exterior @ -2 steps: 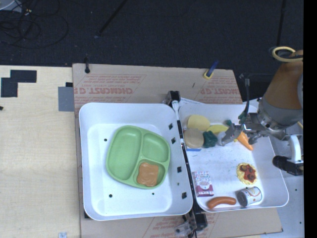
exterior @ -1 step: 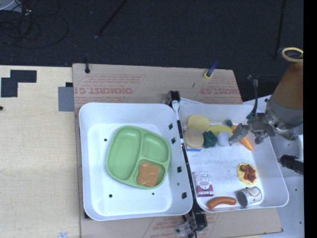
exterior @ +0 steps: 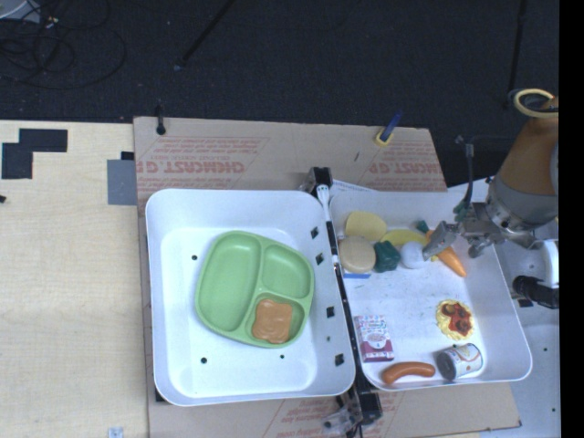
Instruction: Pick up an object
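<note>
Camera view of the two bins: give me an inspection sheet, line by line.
Surface: two white bins on cardboard; left bin, right bin.
Job's things: right bin holds a toy sausage, a carrot, a pizza slice, a small can, a carton and yellow pieces.
Clutter: green divided plate in the left bin, with a brown piece in one compartment.
Grippers: claw low over the right bin's far side, near the carrot.
Cables: black cables on the dark floor.
Surroundings: blue-and-yellow clip on the cardboard edge.
</note>
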Robot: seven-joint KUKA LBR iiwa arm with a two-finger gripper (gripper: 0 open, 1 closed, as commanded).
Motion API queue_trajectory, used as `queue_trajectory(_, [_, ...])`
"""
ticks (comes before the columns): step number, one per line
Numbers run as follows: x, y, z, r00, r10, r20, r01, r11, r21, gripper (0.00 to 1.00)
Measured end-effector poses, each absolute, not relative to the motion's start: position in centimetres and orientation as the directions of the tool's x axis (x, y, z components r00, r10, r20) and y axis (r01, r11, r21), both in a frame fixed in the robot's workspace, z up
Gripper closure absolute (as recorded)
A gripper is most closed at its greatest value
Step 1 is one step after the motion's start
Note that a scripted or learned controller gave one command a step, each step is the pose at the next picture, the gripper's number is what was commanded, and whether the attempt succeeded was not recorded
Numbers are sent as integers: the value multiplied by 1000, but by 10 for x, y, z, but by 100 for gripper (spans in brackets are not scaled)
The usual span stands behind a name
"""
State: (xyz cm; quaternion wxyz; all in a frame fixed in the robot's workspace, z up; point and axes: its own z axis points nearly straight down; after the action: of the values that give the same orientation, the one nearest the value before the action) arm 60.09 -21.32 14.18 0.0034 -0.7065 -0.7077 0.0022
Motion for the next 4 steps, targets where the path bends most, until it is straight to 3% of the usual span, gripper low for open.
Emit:
queue_trajectory(1, [625,-213,125,-4,1000,-2,1000,4,10,0])
queue_trajectory(2, [632,-208,118,-2,1000,-4,1000,2,14,0])
queue_trajectory(3, [633,-206,125,-7,1000,-2,1000,7,11,100])
queue_trajectory(4, [633,-206,125,-8,1000,-2,1000,8,11,0])
